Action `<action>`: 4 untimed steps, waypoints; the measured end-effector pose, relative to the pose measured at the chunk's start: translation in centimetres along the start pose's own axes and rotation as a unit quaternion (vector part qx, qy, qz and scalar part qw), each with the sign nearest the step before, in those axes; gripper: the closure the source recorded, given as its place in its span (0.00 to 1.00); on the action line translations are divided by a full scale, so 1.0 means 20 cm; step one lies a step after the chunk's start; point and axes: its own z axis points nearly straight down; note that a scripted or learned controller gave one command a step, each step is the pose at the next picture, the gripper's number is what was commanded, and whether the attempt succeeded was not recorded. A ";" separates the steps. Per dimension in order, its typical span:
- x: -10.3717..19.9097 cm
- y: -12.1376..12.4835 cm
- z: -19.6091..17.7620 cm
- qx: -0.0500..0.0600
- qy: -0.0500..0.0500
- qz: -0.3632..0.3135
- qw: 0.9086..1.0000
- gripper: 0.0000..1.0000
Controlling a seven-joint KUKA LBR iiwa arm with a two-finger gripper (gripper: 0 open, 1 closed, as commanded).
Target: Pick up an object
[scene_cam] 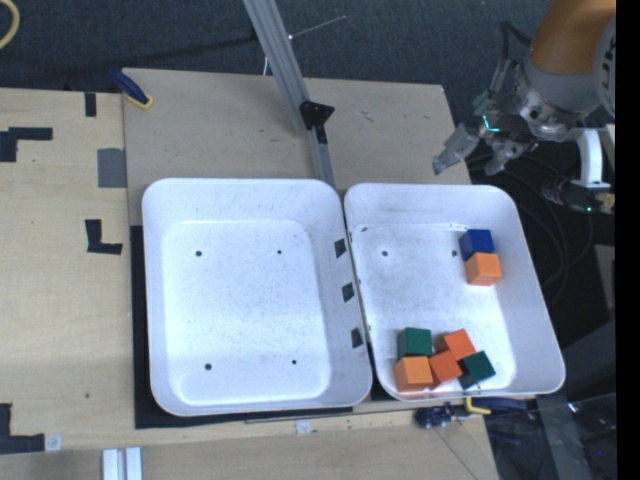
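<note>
Currently the gripper hangs above the far right corner of the bench, outside the right bin and just beyond its far rim. I can make out a grey finger pointing down to the left with nothing between the fingers, but I cannot tell from this slant whether they are spread or pressed together.

Candidates, all in the right bin:
- blue cube and orange cube, touching each other, close to the right wall, nearest the gripper.
- cluster at the near rim: green cube, orange block, a second orange block, a third orange block and a dark green cube, packed so that they touch.

The left bin holds no blocks that I can see.

Handling judgement: these look like small rigid blocks, probably light, with flat faces, so they should not deform or break; a smooth finish might let one slip if it is pinched at a corner. I would close on two opposite flat faces, square to the block.

Best target seems the blue/orange pair, but the wall leaves little room on the right side, so fingers should go along the axis parallel to the wall. The near cluster looks too tight to get a finger between.

Pick not yet started.
</note>
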 end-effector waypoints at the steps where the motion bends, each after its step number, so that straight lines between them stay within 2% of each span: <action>1: 0.00 0.00 0.00 0.000 0.000 0.000 1.000 0.00; 2: 0.04 0.02 0.30 0.003 0.000 0.000 1.000 0.00; 4: 0.08 -0.05 0.89 0.004 0.000 0.001 1.000 0.00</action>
